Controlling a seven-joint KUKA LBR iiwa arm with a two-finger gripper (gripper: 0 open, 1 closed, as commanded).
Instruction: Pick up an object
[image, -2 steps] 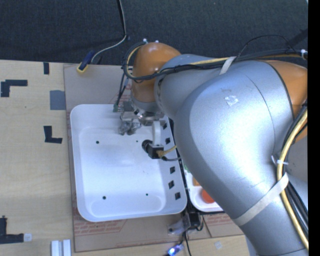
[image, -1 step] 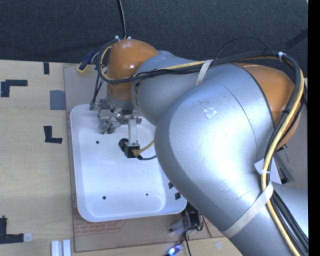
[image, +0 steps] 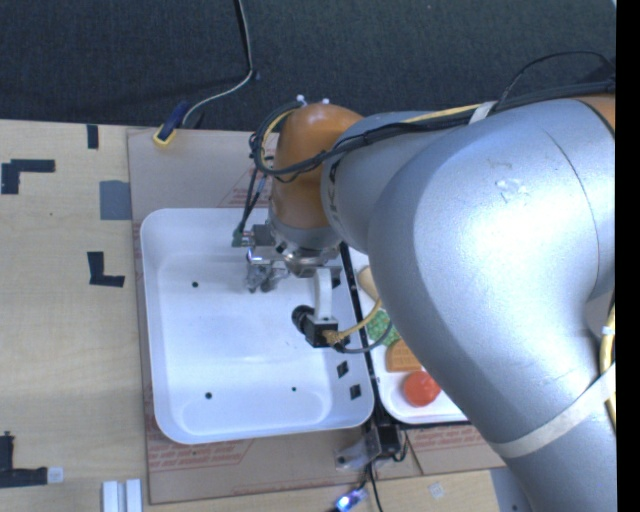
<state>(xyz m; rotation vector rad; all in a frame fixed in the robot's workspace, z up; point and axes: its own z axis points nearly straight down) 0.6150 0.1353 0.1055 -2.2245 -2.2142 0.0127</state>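
From my end the gripper (image: 265, 272) hangs low over the far part of the left bin (image: 165, 300), and I can't tell the state of the tool bc the wrist and orange band (image: 305, 170) cover most of it. Nothing pickable shows on that bin's floor, just a few dark dots. The candidate objs sit in the right bin (image: 395, 405): a red round item (image: 421, 388), an orange piece (image: 402, 357) next to it, something green (image: 380, 326) just behind, all mostly hidden under the arm (image: 500, 260). Main risk imo: closing here grabs air, since the tool is well apart from those things. Second risk: pressing into the bin floor, or the trailing cable (image: 340, 340) snagging the divider wall btw bins on a move across.
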